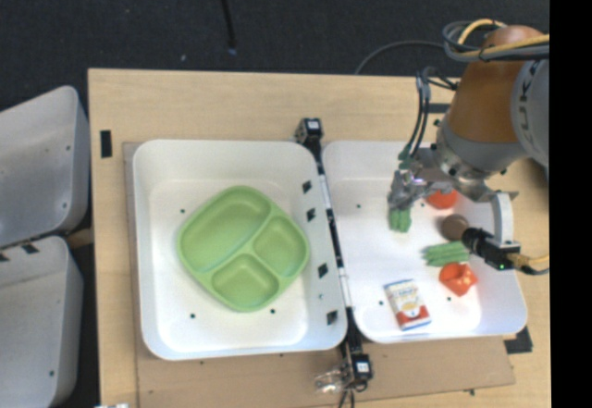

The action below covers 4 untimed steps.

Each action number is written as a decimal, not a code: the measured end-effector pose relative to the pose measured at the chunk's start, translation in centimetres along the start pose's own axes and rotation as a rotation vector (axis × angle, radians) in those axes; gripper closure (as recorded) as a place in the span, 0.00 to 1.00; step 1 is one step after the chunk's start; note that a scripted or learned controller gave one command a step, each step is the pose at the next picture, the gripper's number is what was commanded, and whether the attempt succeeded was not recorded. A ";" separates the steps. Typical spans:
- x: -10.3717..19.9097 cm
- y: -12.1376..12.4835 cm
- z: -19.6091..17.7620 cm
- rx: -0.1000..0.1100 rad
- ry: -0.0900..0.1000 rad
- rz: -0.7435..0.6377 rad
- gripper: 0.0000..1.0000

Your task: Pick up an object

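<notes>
Green divided plate (243,247) alone; five items beside pincer (401,208).

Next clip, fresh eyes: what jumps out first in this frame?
The green divided plate lies alone in the left bin. In the right bin, the arm's gripper is down at a small green object, with red pieces and a small carton nearby.
</notes>
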<state>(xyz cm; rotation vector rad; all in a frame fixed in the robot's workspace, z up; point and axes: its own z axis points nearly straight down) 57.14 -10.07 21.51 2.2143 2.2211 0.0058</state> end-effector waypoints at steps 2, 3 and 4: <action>4.8 -0.5 -1.9 0.006 0.002 -0.003 1.00; 9.2 -0.6 -2.7 0.004 0.002 -0.003 1.00; 13.6 -0.1 -2.7 0.005 0.002 -0.004 1.00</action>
